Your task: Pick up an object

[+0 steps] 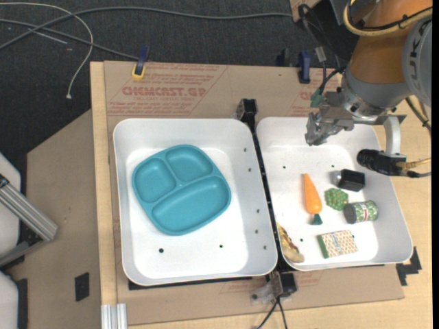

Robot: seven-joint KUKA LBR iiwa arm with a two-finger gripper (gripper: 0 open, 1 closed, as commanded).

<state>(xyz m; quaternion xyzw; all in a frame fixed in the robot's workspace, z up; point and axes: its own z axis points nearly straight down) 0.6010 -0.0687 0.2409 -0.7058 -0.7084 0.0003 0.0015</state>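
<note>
Fingers (317, 137) of the grey arm's gripper (322, 130) hang over the bare upper left part of the right-hand shallow white bin (291, 139), pointing down; whether they are spread or pressed together cannot be told from this slanted view, and nothing is seen between them. Candidates for the pick lie lower in the same bin, well apart from the fingers: an orange plastic carrot with a green top (312, 196), a small black block (350, 179), a knobbly green toy vegetable (336, 198), a little green-labelled can on its side (361, 212), a flat patterned packet (337, 243), and a tan, peel-like scrap (291, 245) against the bin's left wall. Trouble looks likeliest from the crowding: the block, vegetable and can lie just beside one another, so a descent there could strike two things at once or nudge one aside, while the can may roll away and the flat packet offers little to pinch. Beside it on the cardboard-covered worktop (171, 88), the left-hand shallow white bin (130, 139) holds one teal plastic divided plate (181, 188).
</note>
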